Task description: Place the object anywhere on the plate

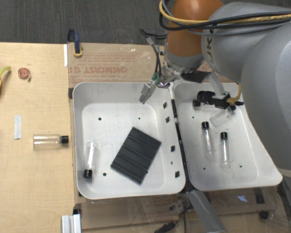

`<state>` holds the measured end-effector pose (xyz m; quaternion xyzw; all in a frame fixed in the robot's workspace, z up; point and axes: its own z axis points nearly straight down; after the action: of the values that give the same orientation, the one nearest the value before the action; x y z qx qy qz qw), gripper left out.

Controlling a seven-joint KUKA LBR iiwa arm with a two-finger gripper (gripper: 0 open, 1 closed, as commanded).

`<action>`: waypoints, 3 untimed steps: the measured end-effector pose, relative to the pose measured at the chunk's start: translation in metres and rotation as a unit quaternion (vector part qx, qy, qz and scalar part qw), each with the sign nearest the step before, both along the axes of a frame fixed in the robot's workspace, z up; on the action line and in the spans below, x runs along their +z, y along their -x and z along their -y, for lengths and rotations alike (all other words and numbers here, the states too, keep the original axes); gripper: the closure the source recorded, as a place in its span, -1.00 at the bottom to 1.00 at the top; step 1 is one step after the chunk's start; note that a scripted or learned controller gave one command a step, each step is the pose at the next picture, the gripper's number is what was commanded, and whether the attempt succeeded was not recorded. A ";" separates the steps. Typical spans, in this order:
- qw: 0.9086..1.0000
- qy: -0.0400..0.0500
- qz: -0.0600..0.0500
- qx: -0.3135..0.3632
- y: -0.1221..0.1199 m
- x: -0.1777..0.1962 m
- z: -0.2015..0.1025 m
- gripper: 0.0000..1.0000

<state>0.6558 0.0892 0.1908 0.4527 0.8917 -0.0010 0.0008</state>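
The arm's gripper (149,92) hangs above the black plate (136,155), whether parted or shut I cannot tell, with a vial (89,160) lying left of the plate, so grasping seems next.

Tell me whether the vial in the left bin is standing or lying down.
Lying down. The vial rests on its side on the left bin floor, black cap toward the near wall, left of the black plate.
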 end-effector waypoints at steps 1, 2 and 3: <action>0.984 0.000 0.001 0.178 -0.004 0.180 0.036 -1.00; 0.984 0.001 0.002 0.178 -0.005 0.189 0.037 1.00; 0.964 -0.001 -0.001 0.264 0.057 0.113 -0.066 1.00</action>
<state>0.5989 0.1556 0.3041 0.2011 0.9796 -0.0003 0.0002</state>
